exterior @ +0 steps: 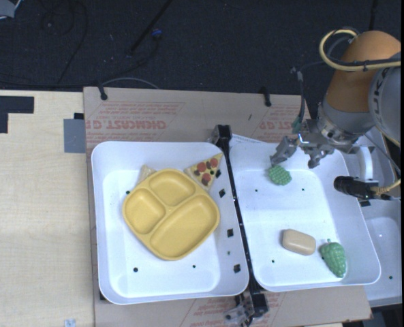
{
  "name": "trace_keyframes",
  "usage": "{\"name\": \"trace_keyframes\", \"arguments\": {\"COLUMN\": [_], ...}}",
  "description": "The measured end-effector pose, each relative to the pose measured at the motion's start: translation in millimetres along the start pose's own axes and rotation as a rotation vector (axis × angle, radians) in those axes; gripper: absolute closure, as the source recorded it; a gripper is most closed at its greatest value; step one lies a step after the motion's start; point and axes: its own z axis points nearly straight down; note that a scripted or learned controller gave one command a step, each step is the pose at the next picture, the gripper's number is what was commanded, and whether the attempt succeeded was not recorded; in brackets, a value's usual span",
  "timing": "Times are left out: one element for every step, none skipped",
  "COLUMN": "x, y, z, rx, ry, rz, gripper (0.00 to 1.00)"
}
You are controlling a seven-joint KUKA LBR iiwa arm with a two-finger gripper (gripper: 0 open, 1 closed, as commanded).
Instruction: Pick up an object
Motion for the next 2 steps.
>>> {"name": "trace_keyframes", "arguments": {"x": [-0.1,4.7], "y": [2.8,2.7], "z": [-7.3,56.8], "rx": [-0.013,-0.005], "ry": [-0.002,0.0], "rz": [-0.002,-0.003], "gripper": [0.0,0.0]}}
